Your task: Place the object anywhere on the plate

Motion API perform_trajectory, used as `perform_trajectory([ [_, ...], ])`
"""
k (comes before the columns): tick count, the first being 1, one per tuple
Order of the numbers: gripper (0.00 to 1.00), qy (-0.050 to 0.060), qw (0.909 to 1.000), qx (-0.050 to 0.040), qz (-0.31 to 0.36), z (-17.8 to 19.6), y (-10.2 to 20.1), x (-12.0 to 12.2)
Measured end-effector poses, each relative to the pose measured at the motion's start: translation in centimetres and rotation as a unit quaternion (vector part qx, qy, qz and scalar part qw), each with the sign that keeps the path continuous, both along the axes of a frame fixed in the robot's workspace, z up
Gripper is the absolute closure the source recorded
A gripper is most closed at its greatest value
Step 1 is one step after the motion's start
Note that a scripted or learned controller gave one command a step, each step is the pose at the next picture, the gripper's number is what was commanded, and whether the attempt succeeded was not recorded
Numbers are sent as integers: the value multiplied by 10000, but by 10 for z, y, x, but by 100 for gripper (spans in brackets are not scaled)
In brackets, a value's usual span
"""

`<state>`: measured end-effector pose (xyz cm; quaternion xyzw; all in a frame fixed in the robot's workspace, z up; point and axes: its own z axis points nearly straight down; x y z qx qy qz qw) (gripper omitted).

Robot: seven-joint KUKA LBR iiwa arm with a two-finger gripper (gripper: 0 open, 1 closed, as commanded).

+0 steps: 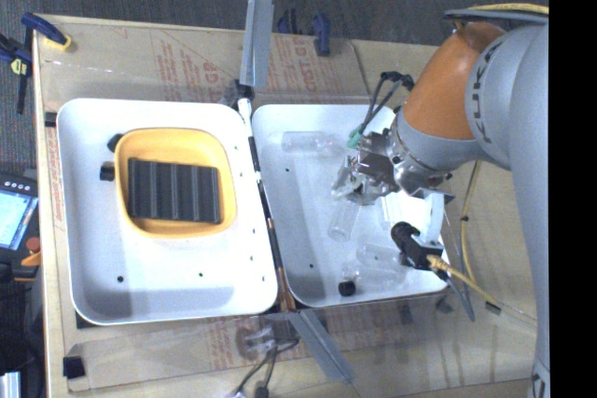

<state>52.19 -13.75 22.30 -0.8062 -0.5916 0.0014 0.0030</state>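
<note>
Arm (485,98), grey with orange band, came in from the right and covered the upper right part of the right bin; its far side was cut off at the view's edge. Surface (159,51) was brown board carrying two shallow white bins side by side, with clamps at the back and left edges.

Left bin (84,275) held the plate (177,182): a yellow, rounded-square plate with a dark ribbed insert in its middle, sitting in the bin's upper half. A small dark item poked out at the plate's upper left, too small to identify.

Right bin (298,284) held several clear plastic objects, hard to make out against the white. One clear piece (303,143) lay near the back wall, long axis roughly left-right. Another clear object (343,219), bottle-like, lay just below the gripper, long axis running near-to-far with a slight tilt; which end was which could not be told. More faint clear shapes lay toward the bin's near right corner, outlines blurred. A small black cap-like item (347,288) sat near the front wall.

Gripper (359,182) hung low over the right bin's middle, above the clear object; whether its fingers were spread or pinching could not be told. Nothing of the clear objects lay on the plate.
</note>
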Motion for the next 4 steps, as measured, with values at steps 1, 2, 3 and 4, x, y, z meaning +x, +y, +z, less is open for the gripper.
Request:
perform_trajectory([
  [1,100,-17,9899,-9,1415,23,60,21],
  [2,100,-17,9804,-4,1970,23,129,57],
  [3,100,0,9603,2,2788,-33,143,66],
  [4,0,-3,9604,0,2786,-33,143,66],
])
